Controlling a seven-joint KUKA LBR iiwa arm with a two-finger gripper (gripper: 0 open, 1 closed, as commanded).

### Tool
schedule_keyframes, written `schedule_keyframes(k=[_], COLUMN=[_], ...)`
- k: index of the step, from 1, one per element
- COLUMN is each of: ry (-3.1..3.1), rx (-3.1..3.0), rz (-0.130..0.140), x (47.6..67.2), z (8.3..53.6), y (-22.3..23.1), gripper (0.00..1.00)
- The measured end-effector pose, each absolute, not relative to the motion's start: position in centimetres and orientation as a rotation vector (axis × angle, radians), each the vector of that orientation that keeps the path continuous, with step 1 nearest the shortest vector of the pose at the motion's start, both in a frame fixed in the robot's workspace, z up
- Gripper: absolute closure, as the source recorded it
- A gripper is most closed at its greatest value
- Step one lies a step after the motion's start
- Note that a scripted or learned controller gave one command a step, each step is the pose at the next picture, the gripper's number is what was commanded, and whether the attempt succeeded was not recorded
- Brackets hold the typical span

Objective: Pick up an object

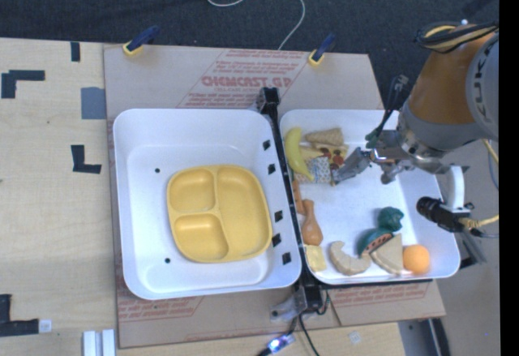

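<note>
- The arm [450, 95] reaches in from the right, over the far part of the right bin [357, 192], with its hand [369, 166] low among the toys there.
- The hand's two fingers are spread apart; the left one [350, 165] sits just beside a small patterned packet [323, 173], and nothing is between them.
- Possible targets crowd the bin's far left corner: a banana [295, 152], a tan bread piece [327, 137], and the packet.
- Others lie along the near edge: an orange ball [416, 259], a green toy [388, 219], a sandwich wedge [384, 249], and a pale crescent [347, 259].
- The left bin [130, 184] holds a yellow divided plate [217, 212].
- The step looks like the approach, with no grasp made yet.
- Next, the hand likely needs to straddle one item, close, then lift clear.
</note>
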State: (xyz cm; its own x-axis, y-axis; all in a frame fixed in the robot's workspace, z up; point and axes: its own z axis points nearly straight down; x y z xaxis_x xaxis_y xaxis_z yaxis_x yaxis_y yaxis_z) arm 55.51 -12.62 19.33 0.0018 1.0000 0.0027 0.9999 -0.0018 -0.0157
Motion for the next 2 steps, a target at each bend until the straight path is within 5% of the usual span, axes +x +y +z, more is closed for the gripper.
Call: schedule_keyframes(k=[1,2], ry=[-2.221,-2.219], rx=[-2.218,-2.217], rz=[0.002,0.007], x=[55.8,55.6], z=[20.1,13.7], y=[-12.6,-12.8], gripper=[0.00,0.00])
